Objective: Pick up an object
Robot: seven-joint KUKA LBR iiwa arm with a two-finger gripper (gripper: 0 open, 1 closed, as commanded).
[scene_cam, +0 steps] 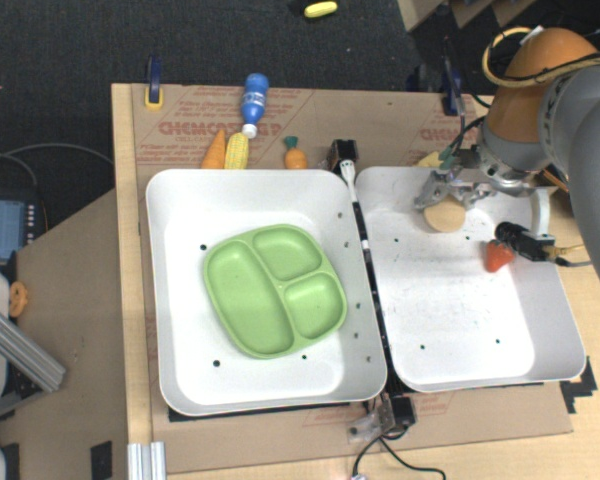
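Right bin, far edge — tan round object, with gripper directly over it; finger state: cannot tell. Step: descent onto target. Next — close squarely on it, then lift. Red piece near right edge.

**Off-task clutter around the bench**

Seen behind the left bin, on the brown board: a small blue-capped bottle lying tilted, a toy corn cob touching an orange toy vegetable, a small toy carrot just to their right. Lying inside that bin, a green three-compartment plate. Farther back on the dark carpet, a yellow oblong object. At the far left, black cables and a grey metal rail.
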